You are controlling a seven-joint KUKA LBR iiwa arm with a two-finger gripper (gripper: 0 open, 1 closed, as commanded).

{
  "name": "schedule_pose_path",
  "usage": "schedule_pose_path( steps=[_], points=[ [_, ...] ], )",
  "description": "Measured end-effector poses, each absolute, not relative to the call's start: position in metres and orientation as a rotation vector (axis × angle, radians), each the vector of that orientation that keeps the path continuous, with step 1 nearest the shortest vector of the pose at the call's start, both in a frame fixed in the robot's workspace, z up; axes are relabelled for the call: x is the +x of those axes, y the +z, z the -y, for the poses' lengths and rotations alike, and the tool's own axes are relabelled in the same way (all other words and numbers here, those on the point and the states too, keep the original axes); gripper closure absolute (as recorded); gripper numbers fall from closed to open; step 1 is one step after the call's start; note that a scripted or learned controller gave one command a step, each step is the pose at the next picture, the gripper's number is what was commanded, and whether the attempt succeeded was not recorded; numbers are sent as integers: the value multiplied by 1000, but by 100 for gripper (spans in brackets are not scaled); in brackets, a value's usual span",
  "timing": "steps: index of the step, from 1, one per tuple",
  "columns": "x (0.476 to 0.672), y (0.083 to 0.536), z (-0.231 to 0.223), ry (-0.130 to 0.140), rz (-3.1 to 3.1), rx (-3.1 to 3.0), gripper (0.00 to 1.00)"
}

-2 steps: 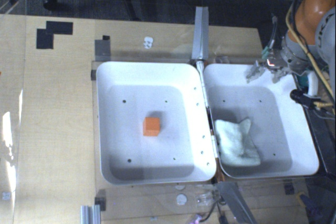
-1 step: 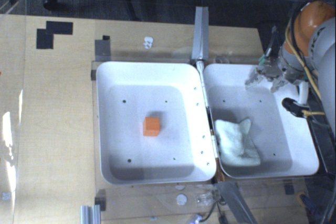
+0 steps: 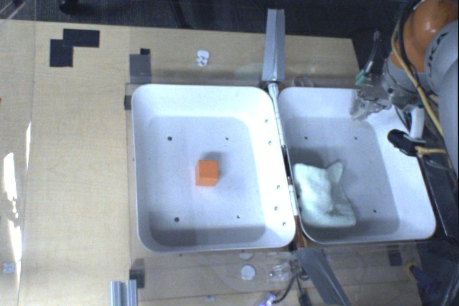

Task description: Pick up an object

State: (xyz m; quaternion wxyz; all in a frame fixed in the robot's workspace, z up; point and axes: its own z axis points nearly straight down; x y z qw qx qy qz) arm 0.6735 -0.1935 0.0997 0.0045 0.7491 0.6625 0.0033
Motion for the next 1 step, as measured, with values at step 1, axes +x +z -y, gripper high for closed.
schedule_pose_path(
  steps=[1],
  points=[
    [670, 192, 155, 6, -1732, 2616, 100]
  ],
)
